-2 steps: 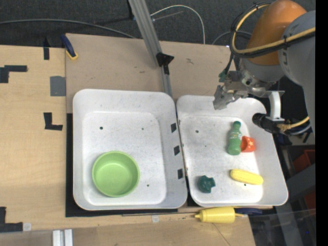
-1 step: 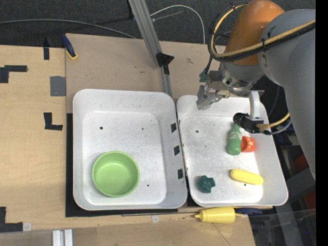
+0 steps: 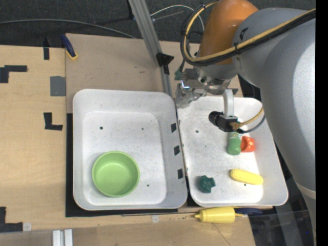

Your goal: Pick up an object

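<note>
I am working in a robot lab. A big grey robot arm [image 3: 287, 60] with loose cables [image 3: 205, 14] reaches over a wooden desk [image 3: 31, 152]. Two white bins [image 3: 82, 106] sit on it, and bits of tape [image 3: 51, 121] mark the desk.

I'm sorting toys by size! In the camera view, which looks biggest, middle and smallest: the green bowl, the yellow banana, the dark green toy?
1. Green bowl, biggest by far.
2. Yellow banana, middle.
3. Dark green toy, smallest.
All lie about equally near the camera, so the order looks sure.
</note>
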Tool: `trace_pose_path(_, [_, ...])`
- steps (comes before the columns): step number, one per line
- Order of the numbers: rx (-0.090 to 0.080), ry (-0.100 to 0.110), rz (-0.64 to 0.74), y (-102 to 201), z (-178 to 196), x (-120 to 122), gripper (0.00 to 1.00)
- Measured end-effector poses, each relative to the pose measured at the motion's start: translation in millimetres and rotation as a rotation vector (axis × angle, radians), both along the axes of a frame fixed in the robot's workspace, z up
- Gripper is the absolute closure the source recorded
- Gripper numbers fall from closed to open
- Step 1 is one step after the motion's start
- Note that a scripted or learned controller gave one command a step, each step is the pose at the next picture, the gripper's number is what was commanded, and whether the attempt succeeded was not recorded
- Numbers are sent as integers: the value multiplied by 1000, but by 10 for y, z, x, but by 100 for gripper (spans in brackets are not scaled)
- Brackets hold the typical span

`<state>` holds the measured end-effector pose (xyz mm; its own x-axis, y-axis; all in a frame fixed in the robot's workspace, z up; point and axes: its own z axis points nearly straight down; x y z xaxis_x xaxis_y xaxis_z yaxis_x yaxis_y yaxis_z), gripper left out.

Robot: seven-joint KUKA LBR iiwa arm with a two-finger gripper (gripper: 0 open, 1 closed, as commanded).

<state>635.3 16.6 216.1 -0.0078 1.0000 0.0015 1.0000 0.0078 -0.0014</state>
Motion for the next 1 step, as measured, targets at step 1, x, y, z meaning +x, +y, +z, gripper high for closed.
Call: trace_pose_path(1, [1,0,0,614,-40,65,100])
